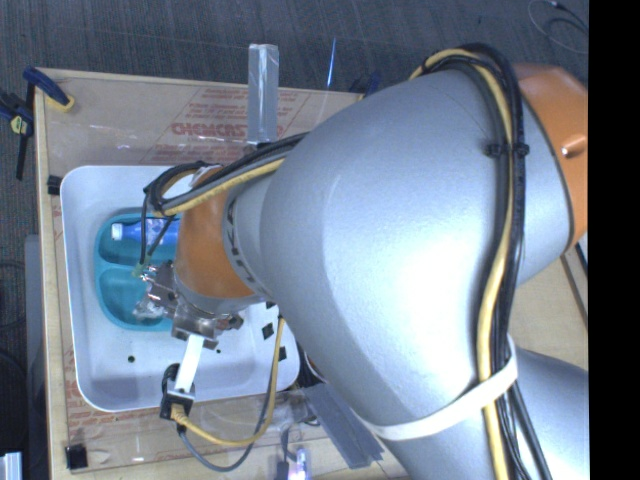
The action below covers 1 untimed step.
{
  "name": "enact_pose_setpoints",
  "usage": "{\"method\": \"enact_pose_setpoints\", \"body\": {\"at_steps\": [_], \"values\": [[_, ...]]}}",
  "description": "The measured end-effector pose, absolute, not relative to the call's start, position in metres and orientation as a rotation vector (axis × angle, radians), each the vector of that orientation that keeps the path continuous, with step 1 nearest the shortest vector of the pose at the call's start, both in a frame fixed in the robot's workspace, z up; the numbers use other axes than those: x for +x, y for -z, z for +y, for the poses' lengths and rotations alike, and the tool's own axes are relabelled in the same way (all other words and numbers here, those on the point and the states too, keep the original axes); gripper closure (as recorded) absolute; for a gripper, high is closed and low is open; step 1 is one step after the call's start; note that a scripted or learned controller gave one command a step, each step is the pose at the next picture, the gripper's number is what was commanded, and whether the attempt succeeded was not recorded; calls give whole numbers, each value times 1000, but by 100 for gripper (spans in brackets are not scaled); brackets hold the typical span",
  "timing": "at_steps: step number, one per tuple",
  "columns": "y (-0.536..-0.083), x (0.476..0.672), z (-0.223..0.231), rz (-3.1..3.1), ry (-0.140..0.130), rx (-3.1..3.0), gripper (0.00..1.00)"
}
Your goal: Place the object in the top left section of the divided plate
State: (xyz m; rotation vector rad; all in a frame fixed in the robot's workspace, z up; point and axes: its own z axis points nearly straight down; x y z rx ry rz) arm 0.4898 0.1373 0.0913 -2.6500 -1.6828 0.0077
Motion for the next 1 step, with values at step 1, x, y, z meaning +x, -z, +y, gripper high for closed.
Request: {"method": "enact_pose_setpoints", "body": {"at_steps": [1], "values": [[-101,488,137,-1683,-23,-2642,100]]}}
